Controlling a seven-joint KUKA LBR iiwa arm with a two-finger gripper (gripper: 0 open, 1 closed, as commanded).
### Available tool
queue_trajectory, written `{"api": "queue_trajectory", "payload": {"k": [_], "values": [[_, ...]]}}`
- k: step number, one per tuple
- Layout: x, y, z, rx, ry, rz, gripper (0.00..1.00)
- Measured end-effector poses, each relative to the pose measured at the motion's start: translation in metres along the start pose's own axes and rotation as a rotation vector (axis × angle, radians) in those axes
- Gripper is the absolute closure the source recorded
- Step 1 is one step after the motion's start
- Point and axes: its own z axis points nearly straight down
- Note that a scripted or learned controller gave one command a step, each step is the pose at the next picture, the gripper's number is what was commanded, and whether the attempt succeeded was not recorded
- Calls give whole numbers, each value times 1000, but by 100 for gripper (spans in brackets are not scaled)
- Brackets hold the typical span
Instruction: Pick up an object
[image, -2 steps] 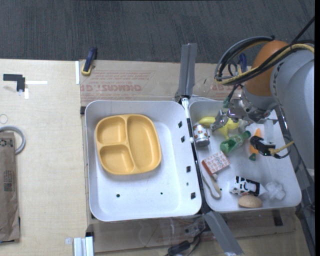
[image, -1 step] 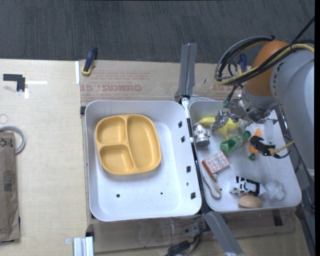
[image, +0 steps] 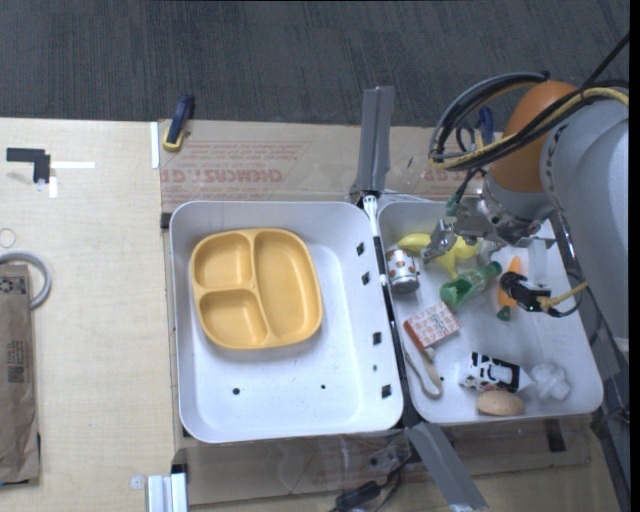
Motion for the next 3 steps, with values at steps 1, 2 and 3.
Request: {"api": "queue_trajectory", "payload": {"k": [1,2,3], "values": [[0,0,0,0,0,0,0],[0,0,0,0,0,0,0],[0,0,0,0,0,0,0]]}}
